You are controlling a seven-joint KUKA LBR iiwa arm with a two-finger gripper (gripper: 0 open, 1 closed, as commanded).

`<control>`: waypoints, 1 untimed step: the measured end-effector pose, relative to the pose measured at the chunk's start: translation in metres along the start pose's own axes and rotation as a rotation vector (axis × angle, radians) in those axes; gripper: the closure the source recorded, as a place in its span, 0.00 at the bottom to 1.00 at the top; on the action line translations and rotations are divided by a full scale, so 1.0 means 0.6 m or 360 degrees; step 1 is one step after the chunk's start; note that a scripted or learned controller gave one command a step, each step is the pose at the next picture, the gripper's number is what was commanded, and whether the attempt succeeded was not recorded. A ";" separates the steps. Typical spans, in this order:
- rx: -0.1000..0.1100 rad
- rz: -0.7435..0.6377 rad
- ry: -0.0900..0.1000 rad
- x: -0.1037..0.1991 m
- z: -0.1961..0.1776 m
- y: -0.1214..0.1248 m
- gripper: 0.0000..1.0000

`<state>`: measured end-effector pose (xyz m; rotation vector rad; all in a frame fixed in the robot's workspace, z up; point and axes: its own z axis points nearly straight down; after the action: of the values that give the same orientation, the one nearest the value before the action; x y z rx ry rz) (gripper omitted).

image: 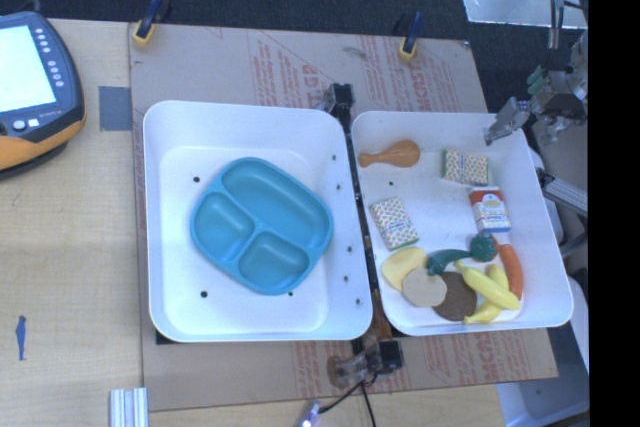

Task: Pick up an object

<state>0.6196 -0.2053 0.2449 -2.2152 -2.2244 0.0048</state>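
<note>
We're looking down on the counter (70, 245), pale wood, with a sheet of printed cardboard (300, 75) clamped over it and two white bins side by side on top. The left bin (165, 215) carries one big item, a blue divided tray (261, 225) sitting square in the middle. The right bin (545, 245) is where the pickable things are: at its far side a tan drumstick (391, 154) lies on its side, and to the right of it a small patterned packet (465, 166); a second patterned packet (393, 222) lies tilted near the bin's left wall. By the right wall there's a little red-and-white carton (490, 211), and nearer us an orange carrot (511, 271) just beside a dark green vegetable piece (462, 256). In the near corner it's a crowded heap: a yellow banana (488, 287), a pale yellow slice (402, 265), a beige round disc (424, 289) and a brown disc (459, 297), all touching or overlapping. Up at the far right corner, the pincer (512, 118) hangs over the bin's rim, grey metal, nothing seen between its tips, and whether it's spread or closed I cannot tell. Far left on the counter, a control pendant (30, 90) with a lit screen.
</note>
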 end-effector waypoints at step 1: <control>-0.0003 -0.0001 0.0001 -0.010 0.255 -0.019 0.00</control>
<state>0.6079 -0.2114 0.0922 -2.2151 -2.2264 0.0019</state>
